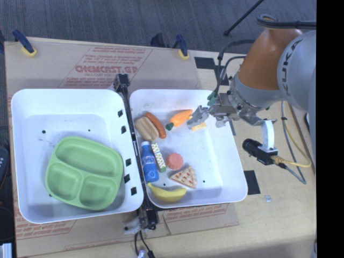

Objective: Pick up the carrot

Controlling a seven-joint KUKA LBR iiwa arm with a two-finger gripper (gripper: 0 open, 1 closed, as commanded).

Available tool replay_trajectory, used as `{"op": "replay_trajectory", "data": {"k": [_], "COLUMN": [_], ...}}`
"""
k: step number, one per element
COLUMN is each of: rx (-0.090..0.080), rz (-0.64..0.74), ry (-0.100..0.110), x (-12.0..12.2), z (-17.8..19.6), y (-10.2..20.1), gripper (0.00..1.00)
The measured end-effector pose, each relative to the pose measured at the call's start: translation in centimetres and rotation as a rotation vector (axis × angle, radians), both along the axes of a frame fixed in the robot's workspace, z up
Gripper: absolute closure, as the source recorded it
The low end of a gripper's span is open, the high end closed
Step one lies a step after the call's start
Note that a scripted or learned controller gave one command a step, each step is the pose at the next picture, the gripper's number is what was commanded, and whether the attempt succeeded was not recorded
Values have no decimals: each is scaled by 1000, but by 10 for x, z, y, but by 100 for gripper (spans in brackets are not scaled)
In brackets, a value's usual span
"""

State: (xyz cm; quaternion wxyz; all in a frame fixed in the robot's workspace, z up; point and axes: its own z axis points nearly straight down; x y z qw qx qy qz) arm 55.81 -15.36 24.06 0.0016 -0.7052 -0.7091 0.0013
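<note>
The orange carrot [180, 117] with a green tip lies in the right bin [231, 165] near its far side, pointing left toward the hot dog [150, 127]. My gripper [208, 118] hangs just right of the carrot, low over the bin's right part. It is open, and the left finger [196, 116] stands close to the carrot's thick end. The carrot is not between the fingers. A small yellow piece [198, 126] lies under that finger.
The right bin also holds a blue bottle [149, 162], a striped stick [158, 157], a red disc [174, 160], a sandwich wedge [184, 177] and a banana [167, 192]. A green divided plate [83, 172] lies in the left bin [32, 112].
</note>
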Motion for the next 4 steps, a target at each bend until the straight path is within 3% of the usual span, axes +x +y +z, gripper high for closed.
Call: {"op": "replay_trajectory", "data": {"k": [1,2,3,4], "rx": [1,9,5,5], "rz": [-122,35,37,38], "ry": [2,1,3,3], "x": [49,89,88,88], "z": [-126,-146,-137,-137], "y": [11,-14,-16,-16], "gripper": [0,0,100,0]}}
